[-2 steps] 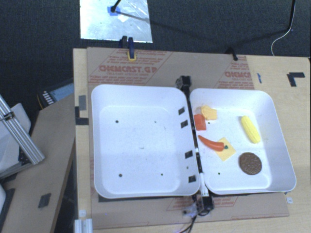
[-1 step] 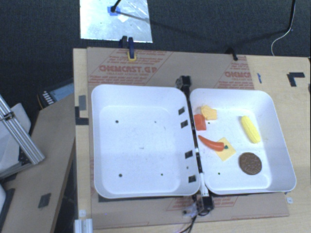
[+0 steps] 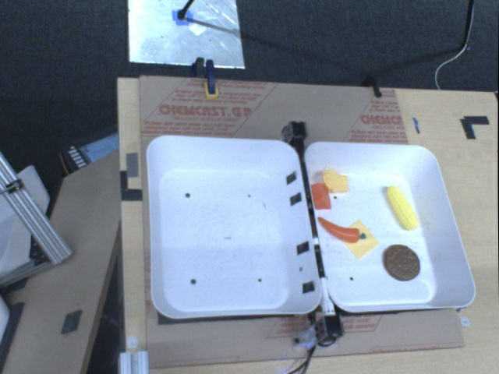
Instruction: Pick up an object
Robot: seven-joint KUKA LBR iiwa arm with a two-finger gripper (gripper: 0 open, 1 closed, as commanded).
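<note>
The right bin (image 3: 444, 209) holds several small toy foods. A yellow corn cob (image 3: 401, 207) lies toward its right side. A round brown patty (image 3: 401, 262) rests near the front right. A red chili pepper (image 3: 340, 229) lies across a yellow cheese slice (image 3: 363, 244) near the middle. A small red-orange block (image 3: 320, 195) and a yellow wedge (image 3: 336, 181) sit close to the divider at the back left of that bin.
The left bin (image 3: 156, 209) sits beside the right one, joined by black clips (image 3: 300, 201) along the shared edge. Both rest on a cardboard sheet (image 3: 234, 107) on the bench. A shiny metal plate (image 3: 185, 20) lies on the dark floor behind.
</note>
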